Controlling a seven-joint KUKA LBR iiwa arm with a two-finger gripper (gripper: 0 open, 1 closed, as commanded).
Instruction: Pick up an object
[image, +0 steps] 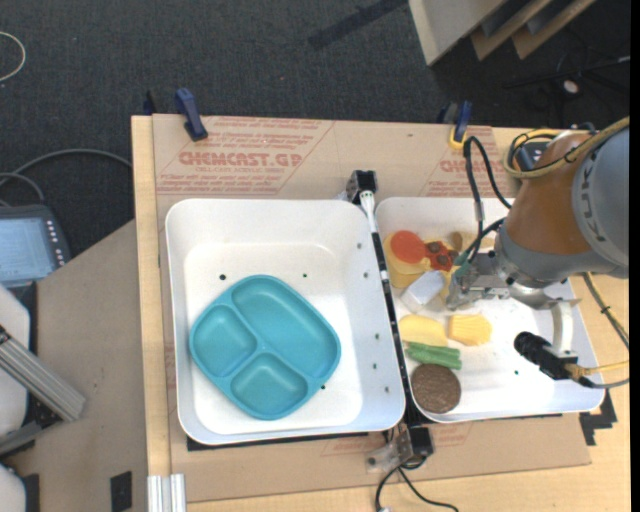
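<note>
The claw (462, 290) sat low in the right bin (560, 400), right among the toy food: orange cup (406, 248), yellow pieces (468, 330), green bean (432, 353), brown disc (437, 387). Couldn't tell its finger state. Left bin (200, 225) had roomy margins around the teal tray (264, 345).

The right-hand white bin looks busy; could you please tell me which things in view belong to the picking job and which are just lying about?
Belonging to the job:
- gripper
- round red toy piece
- pale yellow block
- yellow wedge
- green bean-shaped piece
- brown round disc

Lying about:
- teal divided plastic plate in the left bin
- blue clamp
</note>
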